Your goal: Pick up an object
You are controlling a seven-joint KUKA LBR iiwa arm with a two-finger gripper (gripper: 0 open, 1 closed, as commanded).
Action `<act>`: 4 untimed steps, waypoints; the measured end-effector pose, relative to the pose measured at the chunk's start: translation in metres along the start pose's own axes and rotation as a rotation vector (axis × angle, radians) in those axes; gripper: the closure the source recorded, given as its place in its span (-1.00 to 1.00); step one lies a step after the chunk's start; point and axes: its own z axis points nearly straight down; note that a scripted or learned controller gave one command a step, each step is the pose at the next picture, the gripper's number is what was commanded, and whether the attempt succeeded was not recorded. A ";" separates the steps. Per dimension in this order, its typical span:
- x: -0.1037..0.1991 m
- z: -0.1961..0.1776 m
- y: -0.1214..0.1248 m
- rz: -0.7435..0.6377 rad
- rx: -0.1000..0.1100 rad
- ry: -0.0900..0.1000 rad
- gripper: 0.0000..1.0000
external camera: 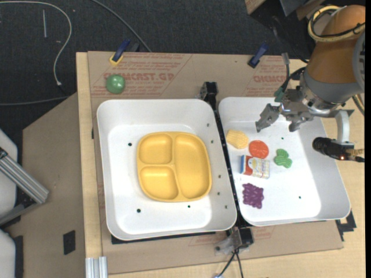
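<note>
Bins sit side by side on the cardboard-topped bench (174,71), and we see the left bin (116,126) holding a yellow divided plate (174,167) with three compartments, lying flat near its middle. The right bin (313,184) carries the small toy foods, grouped toward its left side: a pale yellow piece (237,138) farthest from us, an orange-red round piece (259,149) just beside it, a green piece (282,158) to the right of that, a small printed carton (255,167) nearer to us, and a purple grape bunch (253,195) nearest. Our gripper (279,120) hangs over the far part of the right bin, its two fingers (265,119) spread apart with nothing between them, above and apart from the foods. A green ball (116,84) rests on the cardboard beyond the left bin, near a blue clamp (120,51).
</note>
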 end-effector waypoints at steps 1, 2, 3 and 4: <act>-0.008 0.044 0.000 0.001 0.000 0.000 -1.00; -0.002 0.088 -0.002 0.001 0.004 0.001 -1.00; -0.002 0.139 -0.002 0.001 0.002 0.000 -1.00; -0.001 0.125 -0.001 0.001 -0.003 0.000 1.00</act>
